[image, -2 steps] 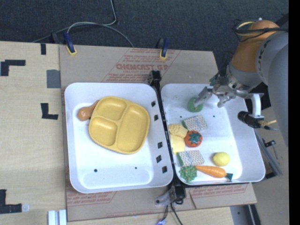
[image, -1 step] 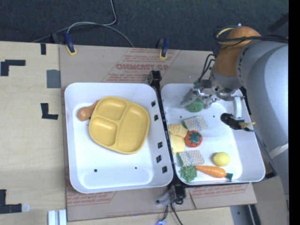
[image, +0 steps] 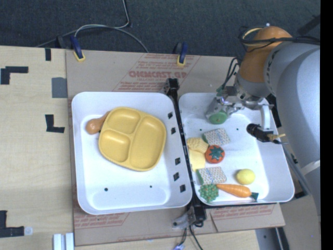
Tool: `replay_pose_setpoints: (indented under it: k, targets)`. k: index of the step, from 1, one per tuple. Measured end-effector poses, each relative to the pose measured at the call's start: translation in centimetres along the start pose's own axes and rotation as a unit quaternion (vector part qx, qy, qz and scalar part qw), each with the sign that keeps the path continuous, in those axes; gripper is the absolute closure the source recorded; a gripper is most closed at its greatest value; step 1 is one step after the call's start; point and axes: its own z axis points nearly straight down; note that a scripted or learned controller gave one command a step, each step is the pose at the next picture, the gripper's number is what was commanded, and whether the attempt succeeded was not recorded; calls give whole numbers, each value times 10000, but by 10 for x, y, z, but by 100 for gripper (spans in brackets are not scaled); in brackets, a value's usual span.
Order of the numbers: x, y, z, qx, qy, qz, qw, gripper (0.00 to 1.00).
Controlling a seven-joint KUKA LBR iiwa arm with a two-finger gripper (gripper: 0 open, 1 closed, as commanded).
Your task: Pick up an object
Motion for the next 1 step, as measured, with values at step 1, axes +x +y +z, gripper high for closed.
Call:
replay_pose_setpoints:
  k: [1]
  targets:
    - [73, 0, -89, 9, 25, 1, 10000, 100]
